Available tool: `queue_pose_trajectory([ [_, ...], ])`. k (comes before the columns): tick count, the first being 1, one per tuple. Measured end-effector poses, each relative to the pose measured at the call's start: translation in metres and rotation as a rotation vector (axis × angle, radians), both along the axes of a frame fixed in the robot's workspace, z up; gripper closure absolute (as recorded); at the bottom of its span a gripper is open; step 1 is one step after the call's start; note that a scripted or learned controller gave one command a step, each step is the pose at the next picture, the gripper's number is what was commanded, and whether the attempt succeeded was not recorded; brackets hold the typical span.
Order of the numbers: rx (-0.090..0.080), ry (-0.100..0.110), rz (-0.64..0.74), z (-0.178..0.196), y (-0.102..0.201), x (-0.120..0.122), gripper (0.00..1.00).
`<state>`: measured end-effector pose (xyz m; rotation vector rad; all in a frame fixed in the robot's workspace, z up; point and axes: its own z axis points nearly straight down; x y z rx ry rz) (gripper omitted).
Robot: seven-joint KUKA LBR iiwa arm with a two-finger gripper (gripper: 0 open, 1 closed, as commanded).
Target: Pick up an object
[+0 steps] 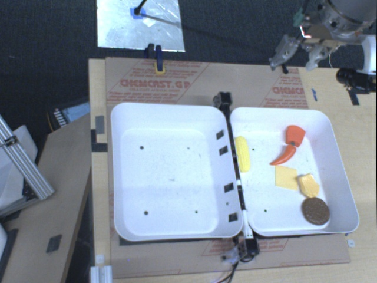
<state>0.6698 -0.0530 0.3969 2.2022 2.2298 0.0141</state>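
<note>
Two white bins sit side by side; the left bin (168,170) adjoins the right bin (294,175), which holds a corn cob (242,153), carrot (290,144), cheese pieces (296,181) and brown cookie (316,210). Farthest right, above that bin, the gripper (299,53) hangs spread apart, gripping nothing.

This looks like a robotics lab. Two white bins (171,175) sit on a cardboard-covered bench (194,78) over dark carpet (41,46), with aluminium framing (23,164) at the left, a taped foil sheet (140,16) at the far side, and cabling (235,258) at the near edge.
</note>
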Motion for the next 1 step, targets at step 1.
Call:
queue_pose_trajectory([
  [1, 0.001, -0.001, 0.0, 0.0951, 0.077, -0.001, 0.0],
])
